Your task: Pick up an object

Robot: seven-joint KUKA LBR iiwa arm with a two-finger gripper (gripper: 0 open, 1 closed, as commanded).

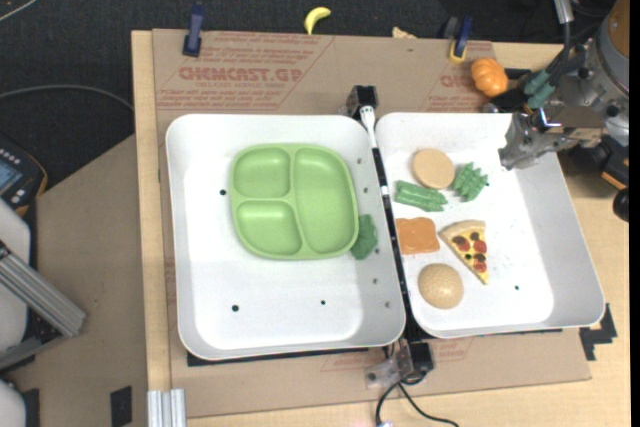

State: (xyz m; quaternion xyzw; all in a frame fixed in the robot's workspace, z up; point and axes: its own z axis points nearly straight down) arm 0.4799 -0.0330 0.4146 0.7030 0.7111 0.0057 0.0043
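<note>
We see the gripper (522, 147) at the upper right corner of the right bin (560, 245), over its rim, with nothing visible between its tips; whether they are spread or pressed together we cannot tell. Below and to the left of it, the right half of that bin's floor lies bare, giving open room between the food pieces and the far wall. The pieces crowd the bin's left half: a small green leafy piece (469, 180) nearest the gripper, a round tan cookie (433, 168) just beside it, a green bean pod (419, 196) below the cookie, an orange square slice (417, 235), a pizza wedge (469, 248) with red dots, and a pale round bun (440, 284) near the bottom wall. The left bin (200, 305) holds a light green divided plate (295, 201), with a dark green piece (365, 237) touching its right edge, close to the seam between the bins.
</note>
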